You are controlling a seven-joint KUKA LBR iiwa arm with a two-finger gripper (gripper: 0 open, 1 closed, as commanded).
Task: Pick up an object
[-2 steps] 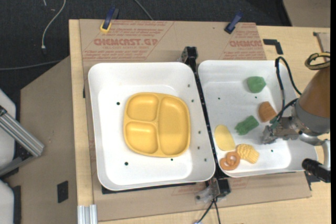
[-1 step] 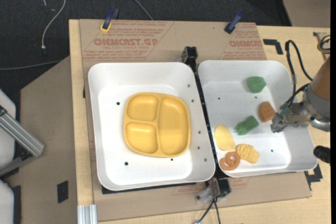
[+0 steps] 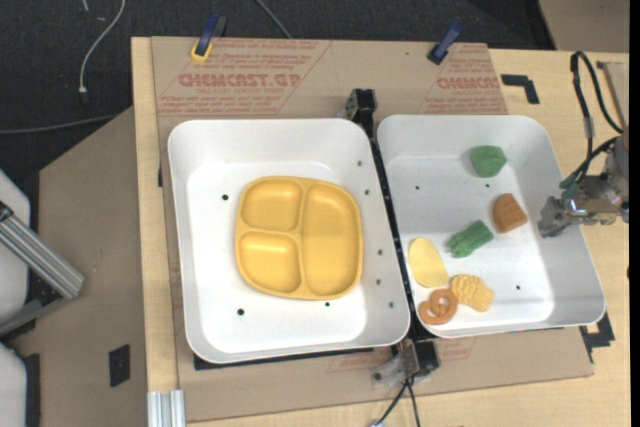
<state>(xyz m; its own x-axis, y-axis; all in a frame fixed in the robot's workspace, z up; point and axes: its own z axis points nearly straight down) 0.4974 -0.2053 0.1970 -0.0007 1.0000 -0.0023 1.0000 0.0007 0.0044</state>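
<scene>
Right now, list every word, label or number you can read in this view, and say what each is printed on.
"CHEMCAST GP": red print, top left of the brown protective sheet behind the bins.
"CHEMCAST": the same red print at top right, behind the right bin; its end is too blurred to read.
Nothing else bears readable text.

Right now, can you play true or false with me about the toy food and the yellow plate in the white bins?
1. The yellow plate sits in the left bin. True.
2. The plate has food on it. False: its three compartments are bare.
3. The right bin holds six toy foods. True.
4. The pretzel is next to the corn. True.
5. The brown piece lies in the left bin. False: it lies in the right bin, near the green pickle.
6. The gripper is over the plate. False: it is at the right bin's right edge.
</scene>
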